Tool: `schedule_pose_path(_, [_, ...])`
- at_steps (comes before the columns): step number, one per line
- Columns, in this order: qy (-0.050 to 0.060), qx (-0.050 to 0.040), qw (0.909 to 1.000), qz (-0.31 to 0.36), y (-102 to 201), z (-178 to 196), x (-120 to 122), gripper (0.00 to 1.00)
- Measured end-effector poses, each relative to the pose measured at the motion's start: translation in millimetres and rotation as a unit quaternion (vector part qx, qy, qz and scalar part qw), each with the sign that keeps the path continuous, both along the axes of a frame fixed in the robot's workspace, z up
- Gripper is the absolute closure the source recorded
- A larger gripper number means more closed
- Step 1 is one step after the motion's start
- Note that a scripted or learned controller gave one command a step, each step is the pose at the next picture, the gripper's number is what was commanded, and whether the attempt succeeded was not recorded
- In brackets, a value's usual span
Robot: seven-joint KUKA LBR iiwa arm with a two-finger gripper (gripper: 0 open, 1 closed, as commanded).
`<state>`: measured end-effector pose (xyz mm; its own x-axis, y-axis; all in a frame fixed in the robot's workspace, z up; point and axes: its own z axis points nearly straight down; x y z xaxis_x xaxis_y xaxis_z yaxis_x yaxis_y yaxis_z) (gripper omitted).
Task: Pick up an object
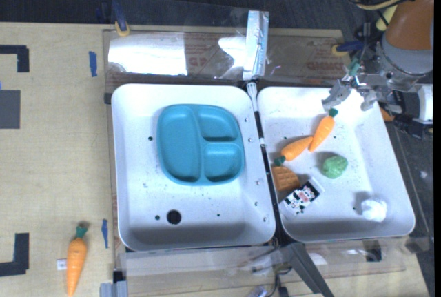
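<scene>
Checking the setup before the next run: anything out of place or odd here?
One thing: a toy carrot lies on the bench outside both bins, off the left bin's lower-left corner. The blue divided tray sits squarely in that bin. The other toys, including two carrots, are inside the right bin.

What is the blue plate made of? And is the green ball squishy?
The blue plate looks like smooth hard plastic: one even colour, molded sections, a soft sheen. The green ball looks rough and matte, perhaps foam or fabric, so it may be squishy, but the picture alone cannot settle that.
</scene>
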<state>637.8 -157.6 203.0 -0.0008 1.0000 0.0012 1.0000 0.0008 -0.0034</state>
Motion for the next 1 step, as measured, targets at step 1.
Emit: schedule_pose_path(1, [-0.003, -0.0010, 0.9997, 0.023, -13.0, -107.5, 14.4, 0.00])
